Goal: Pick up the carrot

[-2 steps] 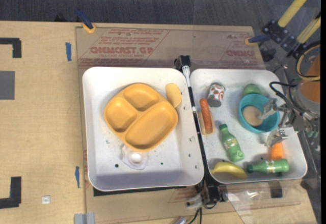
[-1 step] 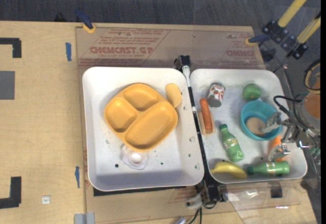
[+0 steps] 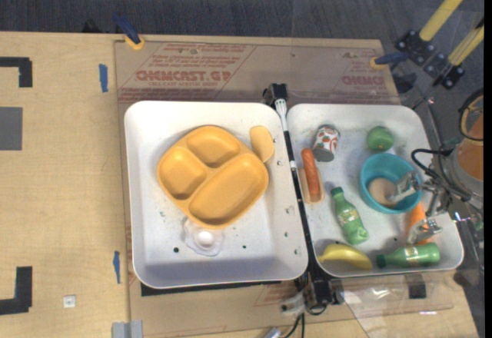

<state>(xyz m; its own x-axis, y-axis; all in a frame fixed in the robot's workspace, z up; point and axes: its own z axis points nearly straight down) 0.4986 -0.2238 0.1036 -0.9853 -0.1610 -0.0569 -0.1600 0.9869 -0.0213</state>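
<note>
Carrot (image 3: 416, 219) lies in the right bin (image 3: 350, 115), near its right wall, beside a teal bowl (image 3: 388, 181) and above a green bottle (image 3: 409, 255). Gripper (image 3: 427, 226) sits at the carrot; jaw state cannot be told. The lift is not yet done.

Divided plate (image 3: 214, 175) in left bin (image 3: 146, 198), carrot (image 3: 416, 215) seemingly beside bowl (image 3: 388, 181)

You are looking at a lab or test bench, not a home kitchen. The two white bins (image 3: 146, 198) sit on a cardboard sheet (image 3: 246, 67) laid over a plywood bench (image 3: 54, 213), marked with black tape corners (image 3: 19, 71) and blue tape (image 3: 103, 77). Clamps (image 3: 132, 38) hold the sheet, and the food (image 3: 311, 173) is plastic toys.
</note>
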